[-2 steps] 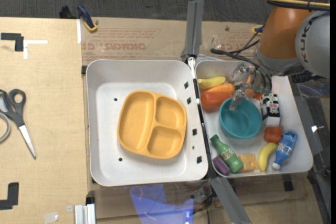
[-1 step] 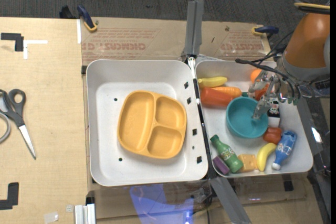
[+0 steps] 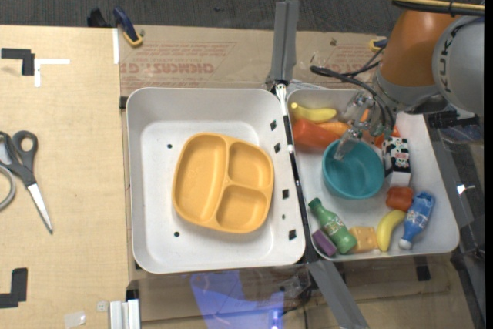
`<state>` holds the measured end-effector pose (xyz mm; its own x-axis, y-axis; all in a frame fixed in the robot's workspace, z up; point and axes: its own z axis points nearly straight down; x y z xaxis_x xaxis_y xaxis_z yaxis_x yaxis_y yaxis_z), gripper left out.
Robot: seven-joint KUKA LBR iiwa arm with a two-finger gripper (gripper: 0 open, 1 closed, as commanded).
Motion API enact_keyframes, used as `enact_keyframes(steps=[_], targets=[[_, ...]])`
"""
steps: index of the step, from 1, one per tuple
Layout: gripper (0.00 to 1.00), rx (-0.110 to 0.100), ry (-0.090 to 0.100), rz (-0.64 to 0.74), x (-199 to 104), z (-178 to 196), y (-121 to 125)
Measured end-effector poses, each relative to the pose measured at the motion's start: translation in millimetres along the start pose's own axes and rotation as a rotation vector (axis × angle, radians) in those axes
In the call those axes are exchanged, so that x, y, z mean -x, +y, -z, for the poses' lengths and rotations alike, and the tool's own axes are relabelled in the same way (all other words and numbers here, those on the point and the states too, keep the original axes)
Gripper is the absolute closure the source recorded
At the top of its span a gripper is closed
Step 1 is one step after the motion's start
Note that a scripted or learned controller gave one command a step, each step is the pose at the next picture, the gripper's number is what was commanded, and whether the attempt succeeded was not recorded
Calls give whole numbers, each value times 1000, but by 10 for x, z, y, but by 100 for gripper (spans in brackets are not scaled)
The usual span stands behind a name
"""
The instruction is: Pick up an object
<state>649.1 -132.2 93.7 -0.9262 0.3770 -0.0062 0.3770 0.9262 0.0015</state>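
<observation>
My gripper (image 3: 359, 132) hangs over the right bin (image 3: 441, 243), just above the far rim of a teal bowl (image 3: 353, 172). Beside it to the left lie a yellow banana (image 3: 314, 113) and an orange-red toy vegetable (image 3: 314, 134). A black-and-white cow-print carton (image 3: 397, 156) stands just to its right. Nearer the front of this bin are an orange toy (image 3: 399, 198), a blue bottle (image 3: 416, 219), a second small banana (image 3: 389, 229), a green bottle (image 3: 333, 226) and a purple piece (image 3: 323, 244). Nothing is visibly held.
The left bin (image 3: 146, 189) holds a yellow divided plate (image 3: 224, 182). A grey divider (image 3: 285, 50) rises between the bins. Scissors (image 3: 27, 173) lie on the wooden bench at far left. Cardboard (image 3: 192, 62) lies behind the left bin.
</observation>
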Motion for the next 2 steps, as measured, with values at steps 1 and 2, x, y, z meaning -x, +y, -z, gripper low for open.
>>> enact_keyframes(steps=[1, 2], targets=[[0, -1, 3, -1, -357, -7, -342], [0, -2, 4, -274, -309, -11, 281]])
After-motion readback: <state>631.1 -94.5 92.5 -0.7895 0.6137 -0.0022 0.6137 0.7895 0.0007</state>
